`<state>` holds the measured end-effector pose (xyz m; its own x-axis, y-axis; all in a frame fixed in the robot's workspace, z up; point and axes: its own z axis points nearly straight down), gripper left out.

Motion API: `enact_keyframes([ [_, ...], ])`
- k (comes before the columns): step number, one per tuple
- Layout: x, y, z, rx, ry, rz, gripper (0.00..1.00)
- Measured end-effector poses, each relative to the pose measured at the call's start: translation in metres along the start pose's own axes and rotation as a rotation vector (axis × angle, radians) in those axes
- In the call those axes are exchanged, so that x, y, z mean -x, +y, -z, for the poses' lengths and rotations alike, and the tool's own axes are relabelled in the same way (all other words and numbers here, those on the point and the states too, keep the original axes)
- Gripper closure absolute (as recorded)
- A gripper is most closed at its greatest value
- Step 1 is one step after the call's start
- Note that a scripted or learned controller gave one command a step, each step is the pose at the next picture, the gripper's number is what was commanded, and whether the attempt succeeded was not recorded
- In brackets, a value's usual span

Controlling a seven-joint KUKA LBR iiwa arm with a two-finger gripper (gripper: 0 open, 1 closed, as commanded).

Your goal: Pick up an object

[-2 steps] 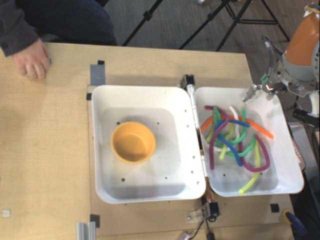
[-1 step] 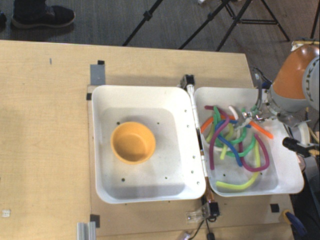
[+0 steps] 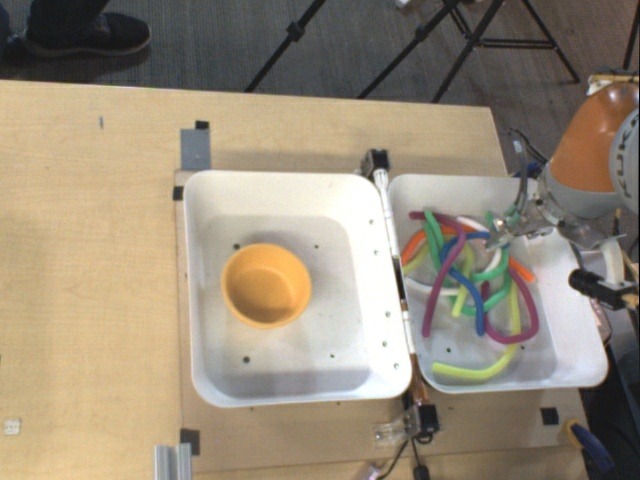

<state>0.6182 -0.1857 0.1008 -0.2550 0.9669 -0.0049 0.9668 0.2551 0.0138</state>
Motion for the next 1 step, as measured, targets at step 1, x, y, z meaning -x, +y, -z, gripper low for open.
enact_keyframes([
  [1, -0.0628, 0.0612, 0.0733, -0.008, 0.004, 0.059, 1.0],
])
